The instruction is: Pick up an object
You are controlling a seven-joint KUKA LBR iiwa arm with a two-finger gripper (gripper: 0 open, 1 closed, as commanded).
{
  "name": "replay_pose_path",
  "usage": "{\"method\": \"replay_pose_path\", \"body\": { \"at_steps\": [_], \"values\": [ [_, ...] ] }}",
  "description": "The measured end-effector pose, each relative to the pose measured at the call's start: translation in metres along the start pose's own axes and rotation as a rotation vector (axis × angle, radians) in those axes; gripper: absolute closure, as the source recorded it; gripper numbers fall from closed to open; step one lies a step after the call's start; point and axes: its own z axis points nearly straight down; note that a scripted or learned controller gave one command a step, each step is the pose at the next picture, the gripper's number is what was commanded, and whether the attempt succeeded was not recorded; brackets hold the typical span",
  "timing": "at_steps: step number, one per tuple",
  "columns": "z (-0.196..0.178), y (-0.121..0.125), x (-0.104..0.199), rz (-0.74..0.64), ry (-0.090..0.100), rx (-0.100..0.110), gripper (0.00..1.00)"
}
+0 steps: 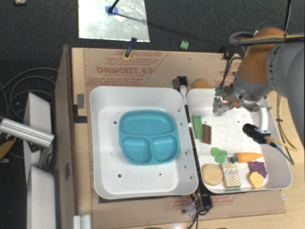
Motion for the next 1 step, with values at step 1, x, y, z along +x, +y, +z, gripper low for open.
{"method": "replay_pose_path", "body": {
  "at_steps": [1],
  "values": [
    [-0.0504, -0.0349, -0.0897, 0.015, -0.007, -0.006, 1.0]
  ]
}}
